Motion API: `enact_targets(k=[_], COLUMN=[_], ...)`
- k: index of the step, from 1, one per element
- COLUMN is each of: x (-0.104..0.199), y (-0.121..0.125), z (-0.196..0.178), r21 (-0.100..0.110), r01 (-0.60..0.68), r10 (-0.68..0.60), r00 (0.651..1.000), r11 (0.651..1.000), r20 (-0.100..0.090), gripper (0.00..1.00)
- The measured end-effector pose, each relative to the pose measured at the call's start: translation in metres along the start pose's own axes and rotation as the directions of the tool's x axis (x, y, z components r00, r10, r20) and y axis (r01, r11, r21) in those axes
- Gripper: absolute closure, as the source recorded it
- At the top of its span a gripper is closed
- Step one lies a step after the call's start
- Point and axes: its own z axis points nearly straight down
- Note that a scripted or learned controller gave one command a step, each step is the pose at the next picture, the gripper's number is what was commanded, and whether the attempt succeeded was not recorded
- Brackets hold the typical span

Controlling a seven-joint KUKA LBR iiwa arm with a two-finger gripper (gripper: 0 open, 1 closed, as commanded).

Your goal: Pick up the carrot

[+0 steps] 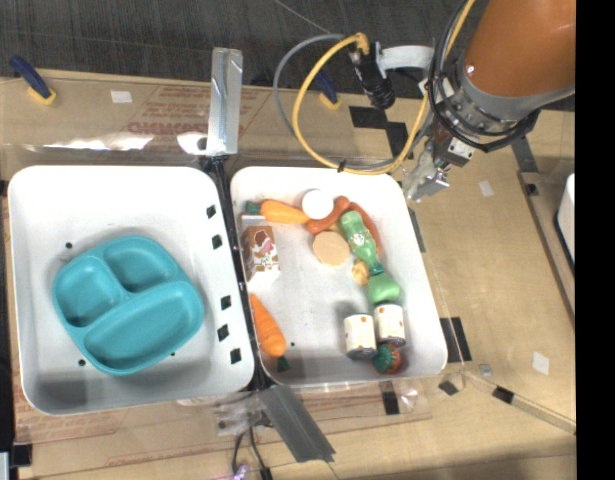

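Orange plastic, tapered, with a green tuft: second toy carrot (281, 211) lying crosswise near the far-left corner of the right-hand shallow white bin (312, 308), close beside a white ball (316, 204). First long orange toy carrot (267, 326) resting along that bin's left wall, toward its near-left corner, with bare floor on its inner side. Grey two-finger gripper (430, 176) poised above the bin's far-right corner, apart from both carrots; whether released or clenched, impossible to tell at this size. Probably the approach step, nothing grasped yet. Best to favour the carrot by the left wall, being less crowded. Travel across the bin above the green bottle (362, 238) and tan disc (331, 249), align across the carrot's narrow width, descend at mid-length, keep clear of the wall.
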Motion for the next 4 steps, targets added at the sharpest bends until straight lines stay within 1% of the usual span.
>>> enact_targets(k=[1, 2, 3, 4], x=[-0.002, -0.037, -0.138, -0.106], y=[-0.096, -0.186, -0.102, -0.161], z=[0.002, -0.042, -0.019, -0.013], r21=[0.003, 0.004, -0.002, 0.0], r01=[0.01, 0.174, 0.164, 0.172], r10=[-0.01, -0.174, -0.164, -0.172], r00=[1.0, 0.985, 0.986, 0.985], r11=[1.0, 0.985, 0.987, 0.985], r20=[0.006, 0.005, 0.009, 0.009], gripper=[1.0, 1.0, 1.0, 1.0])
